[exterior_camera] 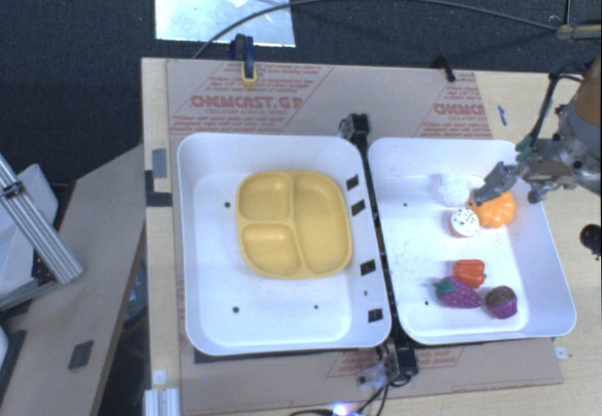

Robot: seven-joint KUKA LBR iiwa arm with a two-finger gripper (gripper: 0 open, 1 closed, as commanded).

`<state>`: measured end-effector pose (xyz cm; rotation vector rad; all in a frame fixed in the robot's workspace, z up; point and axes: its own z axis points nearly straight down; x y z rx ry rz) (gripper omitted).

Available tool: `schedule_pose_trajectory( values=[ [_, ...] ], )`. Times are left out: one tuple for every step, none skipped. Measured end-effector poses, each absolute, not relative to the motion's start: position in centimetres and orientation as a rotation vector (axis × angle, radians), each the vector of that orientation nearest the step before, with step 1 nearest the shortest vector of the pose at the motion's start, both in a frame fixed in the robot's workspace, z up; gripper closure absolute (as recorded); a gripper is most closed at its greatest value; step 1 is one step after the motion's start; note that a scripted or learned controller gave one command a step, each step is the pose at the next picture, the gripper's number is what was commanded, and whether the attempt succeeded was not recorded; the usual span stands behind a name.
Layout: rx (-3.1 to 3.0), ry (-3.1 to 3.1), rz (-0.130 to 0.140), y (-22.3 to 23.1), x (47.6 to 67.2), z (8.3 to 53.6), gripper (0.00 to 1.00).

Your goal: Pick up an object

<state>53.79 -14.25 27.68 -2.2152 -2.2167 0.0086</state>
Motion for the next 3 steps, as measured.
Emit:
schedule_pose_trajectory(
  values=[
    [-2.219, -2.227, -0.001, -14.2, 54.0, 28.3, 0.00],
    [-2.218, -2.221, 0.002, -14.0, 53.9, 22.0, 0.00],
    [-2.218, -2.220, 0.003, -13.9, 54.0, 15.7, 0.00]
  ],
)
